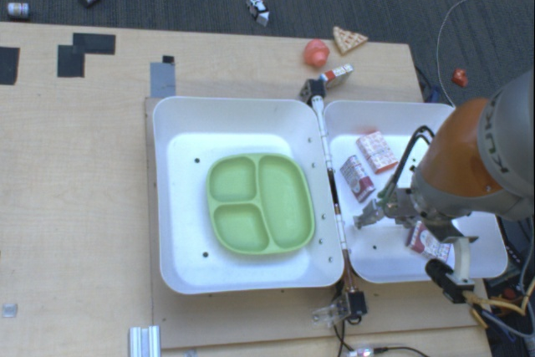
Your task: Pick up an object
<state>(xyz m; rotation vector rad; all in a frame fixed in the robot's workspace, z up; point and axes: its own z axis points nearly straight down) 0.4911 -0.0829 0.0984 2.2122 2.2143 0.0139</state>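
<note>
The arm, grey with an orange band, reaches in from the right over the right bin [368, 263]. My gripper [374, 213] hangs low above the bin's middle, just right of a small red-and-white carton [356, 177]. A second carton with a red pattern [376, 151] lies toward the bin's far side. A third red-and-white packet [425, 242] lies under the wrist, partly hidden by the arm. Nothing shows between the gripper and any carton.
The left bin [180, 180] holds a green three-part plate [259, 203]. On the bench beyond the bins lie a red ball [316, 53], a pizza-slice toy [349, 38] and a small tube [337, 74]. Cables trail at the lower right.
</note>
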